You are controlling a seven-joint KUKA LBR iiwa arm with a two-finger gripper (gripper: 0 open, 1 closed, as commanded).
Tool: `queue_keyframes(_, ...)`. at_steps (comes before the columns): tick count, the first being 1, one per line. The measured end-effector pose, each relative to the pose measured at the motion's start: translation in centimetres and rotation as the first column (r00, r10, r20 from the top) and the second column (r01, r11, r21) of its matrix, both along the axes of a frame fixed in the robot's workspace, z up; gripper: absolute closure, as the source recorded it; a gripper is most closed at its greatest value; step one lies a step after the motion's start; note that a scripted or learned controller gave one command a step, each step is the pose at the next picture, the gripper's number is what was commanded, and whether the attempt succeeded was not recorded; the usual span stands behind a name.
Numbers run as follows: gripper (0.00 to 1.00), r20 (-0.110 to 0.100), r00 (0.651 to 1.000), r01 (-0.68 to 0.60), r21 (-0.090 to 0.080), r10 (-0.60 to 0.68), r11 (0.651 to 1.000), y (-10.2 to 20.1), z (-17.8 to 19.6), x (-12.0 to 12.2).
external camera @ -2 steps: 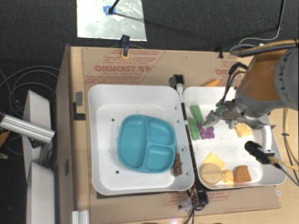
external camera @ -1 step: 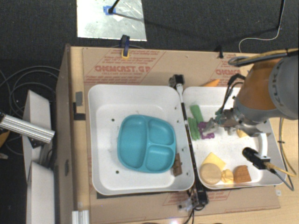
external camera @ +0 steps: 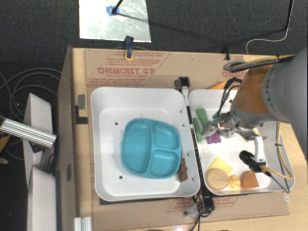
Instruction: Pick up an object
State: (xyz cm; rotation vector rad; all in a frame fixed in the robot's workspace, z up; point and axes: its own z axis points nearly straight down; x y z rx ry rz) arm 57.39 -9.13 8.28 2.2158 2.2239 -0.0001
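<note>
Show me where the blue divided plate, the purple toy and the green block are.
blue divided plate (external camera: pixel 150 148), camera view, on its large left compartment.
purple toy (external camera: pixel 214 138), camera view, on its middle.
green block (external camera: pixel 201 118), camera view, on its upper face.

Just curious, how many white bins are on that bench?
2: the left bin holds a blue divided plate; the right bin holds small objects under the arm, which may hide some.

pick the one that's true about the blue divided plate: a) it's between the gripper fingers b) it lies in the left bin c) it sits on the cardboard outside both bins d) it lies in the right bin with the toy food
b: the blue divided plate lies flat in the left bin, while the gripper is over the right bin, near the purple toy.
</note>
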Motion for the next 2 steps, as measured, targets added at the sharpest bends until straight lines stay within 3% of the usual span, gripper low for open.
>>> queue_keyframes(1, 1.00, 0.002, 1.000, 0.000, 0.001, 0.000, 1.000, 0.0, 1.2, 0.0)
queue_keyframes(2, 1.00, 0.009, 1.000, -0.009, 0.005, 0.009, 1.000, 7.6, 10.7, 0.2)
